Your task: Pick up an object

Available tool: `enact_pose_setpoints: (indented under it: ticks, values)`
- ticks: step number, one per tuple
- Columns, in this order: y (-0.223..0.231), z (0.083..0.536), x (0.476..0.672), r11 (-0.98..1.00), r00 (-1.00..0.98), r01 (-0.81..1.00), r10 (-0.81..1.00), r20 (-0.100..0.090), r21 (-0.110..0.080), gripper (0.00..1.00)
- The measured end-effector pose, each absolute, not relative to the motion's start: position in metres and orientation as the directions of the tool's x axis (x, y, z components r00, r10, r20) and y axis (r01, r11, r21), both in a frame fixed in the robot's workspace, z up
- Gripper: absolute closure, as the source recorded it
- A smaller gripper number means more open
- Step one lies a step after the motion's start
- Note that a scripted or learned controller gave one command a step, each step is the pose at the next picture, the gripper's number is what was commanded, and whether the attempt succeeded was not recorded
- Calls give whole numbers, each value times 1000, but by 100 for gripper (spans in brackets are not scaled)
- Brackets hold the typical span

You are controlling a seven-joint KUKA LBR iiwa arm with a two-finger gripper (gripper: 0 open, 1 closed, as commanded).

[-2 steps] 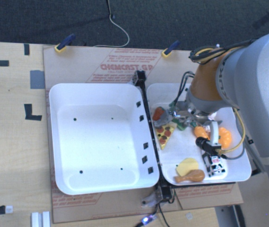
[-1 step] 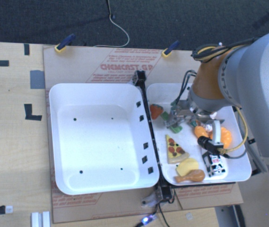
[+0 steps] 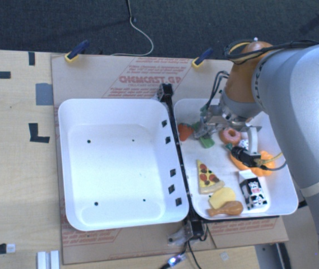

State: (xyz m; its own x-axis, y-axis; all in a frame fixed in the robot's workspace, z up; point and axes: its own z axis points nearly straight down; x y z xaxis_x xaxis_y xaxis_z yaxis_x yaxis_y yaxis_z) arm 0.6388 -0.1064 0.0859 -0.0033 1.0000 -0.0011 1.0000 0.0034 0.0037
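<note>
Right bin (image 3: 285, 198): pizza slice (image 3: 207, 177), donut (image 3: 230, 135), gripper (image 3: 204, 129).

The arm (image 3: 294, 100) is a thick, smooth tube of pale grey, rounded like a pipe, with a glossy orange band (image 3: 248, 74) wrapped just above the wrist. A yellow and black cable (image 3: 239, 48) loops over the top of that orange section, and thin dark cables (image 3: 216, 91) trail down its side toward the metal-grey gripper (image 3: 204, 125). The casing looks clean and unmarked, with soft highlights along its curve.
</note>
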Motion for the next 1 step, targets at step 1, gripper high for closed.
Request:
enact_pose_setpoints:
  ticks: [1]
  values:
    - [-83, 321, 669, 5, -5, 1000, 1000, -3, 17, 100]
